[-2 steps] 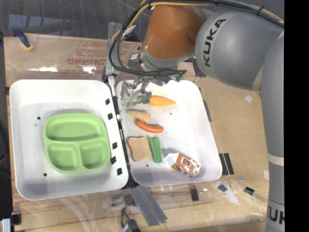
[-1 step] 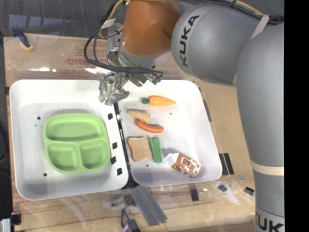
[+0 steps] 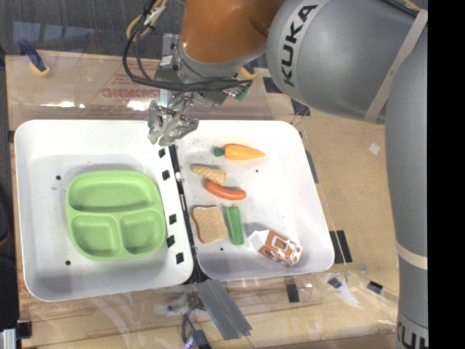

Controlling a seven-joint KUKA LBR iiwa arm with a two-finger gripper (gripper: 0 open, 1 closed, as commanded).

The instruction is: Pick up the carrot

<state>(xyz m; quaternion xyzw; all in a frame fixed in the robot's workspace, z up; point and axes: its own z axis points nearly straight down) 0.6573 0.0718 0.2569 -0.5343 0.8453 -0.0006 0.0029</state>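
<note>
The grey arm with its orange band reaches in over the top of the bench, and its small metal two-finger gripper [image 3: 168,128] hangs above the far end of the seam where the two shallow white bins meet. Its jaws look drawn close together with nothing between them, though the tips are small and partly blurred.

The orange plastic carrot with a green stub [image 3: 240,152] lies on its side in the right-hand white bin [image 3: 309,195], off to the right of the jaws and a little nearer the camera, well apart from them. Just nearer than the carrot lie a tan waffle cone [image 3: 209,172] and a red-orange sausage [image 3: 225,191]. Nearer still sit a slice of brown toast [image 3: 209,225], a green stick [image 3: 234,225] beside it, and an orange-and-white patterned carton [image 3: 280,248].

To the left of the jaws and nearer the camera, a light green divided plate [image 3: 115,214] rests in the left-hand white bin [image 3: 36,195].
</note>
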